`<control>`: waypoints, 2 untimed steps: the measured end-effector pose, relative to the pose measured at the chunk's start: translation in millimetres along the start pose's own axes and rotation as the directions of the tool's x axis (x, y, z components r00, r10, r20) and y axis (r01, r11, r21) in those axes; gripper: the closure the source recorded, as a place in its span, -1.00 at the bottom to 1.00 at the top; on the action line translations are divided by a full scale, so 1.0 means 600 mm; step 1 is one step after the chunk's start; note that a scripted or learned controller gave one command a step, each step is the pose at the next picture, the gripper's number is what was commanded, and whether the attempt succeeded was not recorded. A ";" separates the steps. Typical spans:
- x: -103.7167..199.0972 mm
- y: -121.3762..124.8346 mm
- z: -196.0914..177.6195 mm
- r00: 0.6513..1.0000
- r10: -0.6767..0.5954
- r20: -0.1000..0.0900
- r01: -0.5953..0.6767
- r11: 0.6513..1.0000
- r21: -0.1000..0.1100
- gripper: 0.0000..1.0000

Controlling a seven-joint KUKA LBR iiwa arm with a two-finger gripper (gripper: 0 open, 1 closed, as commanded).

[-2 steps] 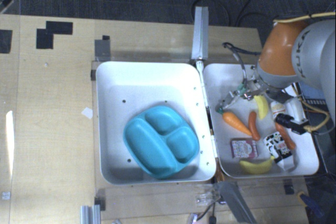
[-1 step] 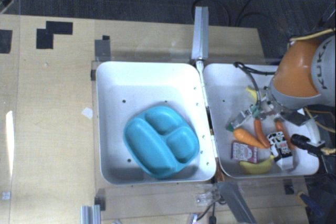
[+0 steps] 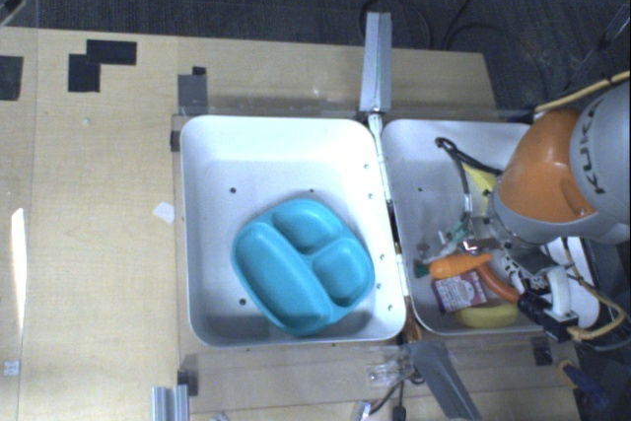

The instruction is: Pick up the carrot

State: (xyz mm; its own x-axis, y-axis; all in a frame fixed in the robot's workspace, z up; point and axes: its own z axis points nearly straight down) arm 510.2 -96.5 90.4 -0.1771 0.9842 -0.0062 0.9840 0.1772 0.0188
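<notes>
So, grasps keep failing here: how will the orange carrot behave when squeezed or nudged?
The tapered orange carrot looks stiff and smooth, so it may slip. Being rounded, it could roll against the brown packet beside it.

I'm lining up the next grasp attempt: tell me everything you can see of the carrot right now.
The carrot is a small orange piece, smooth and toy-like, lying roughly flat in the right bin near its front. It runs left to right, with its left tip free. Its right end disappears under the arm's hand. A small brown-red packet sits just in front of it, seemingly touching, with a yellow item beyond. Whether the hand has a grip on it cannot be made out.
</notes>
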 end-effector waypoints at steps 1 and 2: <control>0.002 0.005 -0.019 1.000 -0.004 -0.002 0.004 1.000 -0.004 1.00; 0.003 0.076 -0.225 0.986 -0.167 -0.005 0.167 0.986 0.010 1.00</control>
State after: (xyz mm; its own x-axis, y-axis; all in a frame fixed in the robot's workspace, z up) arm 552.4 -86.4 226.0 -0.3391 0.9407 -0.0040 0.9407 0.3391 0.0076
